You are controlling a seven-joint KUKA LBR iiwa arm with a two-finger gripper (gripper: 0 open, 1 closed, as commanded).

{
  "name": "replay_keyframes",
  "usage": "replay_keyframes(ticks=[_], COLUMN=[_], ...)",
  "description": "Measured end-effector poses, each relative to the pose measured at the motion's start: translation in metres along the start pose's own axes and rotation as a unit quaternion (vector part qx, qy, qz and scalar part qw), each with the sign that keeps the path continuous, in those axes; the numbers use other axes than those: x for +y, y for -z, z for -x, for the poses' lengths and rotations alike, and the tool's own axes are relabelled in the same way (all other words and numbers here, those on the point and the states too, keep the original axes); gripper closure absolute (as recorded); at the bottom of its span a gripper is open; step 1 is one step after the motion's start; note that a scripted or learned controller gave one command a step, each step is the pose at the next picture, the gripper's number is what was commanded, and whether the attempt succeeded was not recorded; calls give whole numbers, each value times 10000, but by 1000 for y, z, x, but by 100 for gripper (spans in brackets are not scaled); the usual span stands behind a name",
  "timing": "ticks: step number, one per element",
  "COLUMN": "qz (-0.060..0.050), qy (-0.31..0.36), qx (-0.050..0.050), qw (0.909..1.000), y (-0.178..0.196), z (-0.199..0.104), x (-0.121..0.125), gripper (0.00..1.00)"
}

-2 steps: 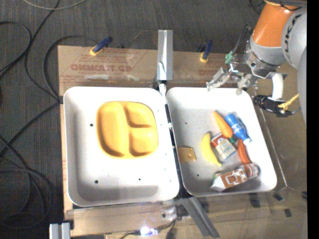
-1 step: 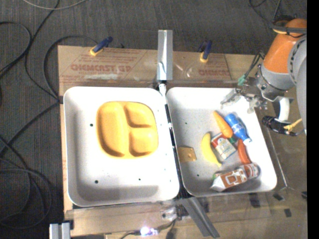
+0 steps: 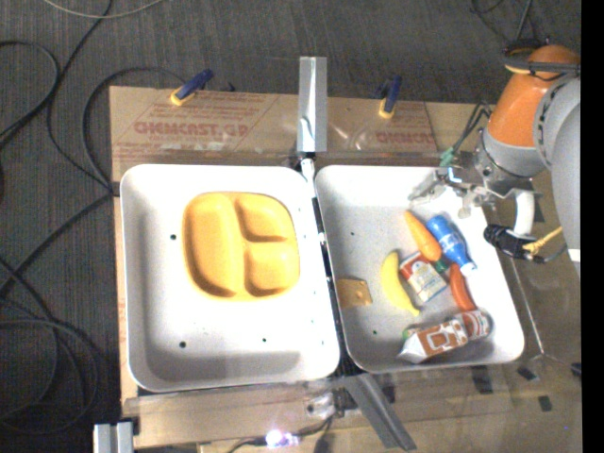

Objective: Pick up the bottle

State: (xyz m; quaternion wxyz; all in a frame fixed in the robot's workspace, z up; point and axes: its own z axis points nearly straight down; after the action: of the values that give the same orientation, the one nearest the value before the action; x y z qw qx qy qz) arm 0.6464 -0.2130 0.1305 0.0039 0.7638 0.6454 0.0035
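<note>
The blue bottle lies on its side in the right bin, in the far right part of it, with its white cap end pointing toward the bin's right wall. An orange carrot lies just beside the bottle, touching its left side. Below the carrot sits a small red and white packet, and next to this packet a yellow banana. A carton lies near the front wall of the right bin, and a small brown card lies left of the banana. The gripper hangs over the far right corner of the right bin, near the bottle but apart from it. Whether the jaws are wide or narrow, I cannot tell. The left bin holds a yellow divided tray.
</note>
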Motion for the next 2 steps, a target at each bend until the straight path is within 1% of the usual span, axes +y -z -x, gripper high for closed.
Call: replay_keyframes(ticks=[1,2], qz=[30,145], qy=[84,380], qx=[-2,-7], qw=[10000,9992], y=[-17,-21], z=[-5,-3], x=[6,0], gripper=[0,0])
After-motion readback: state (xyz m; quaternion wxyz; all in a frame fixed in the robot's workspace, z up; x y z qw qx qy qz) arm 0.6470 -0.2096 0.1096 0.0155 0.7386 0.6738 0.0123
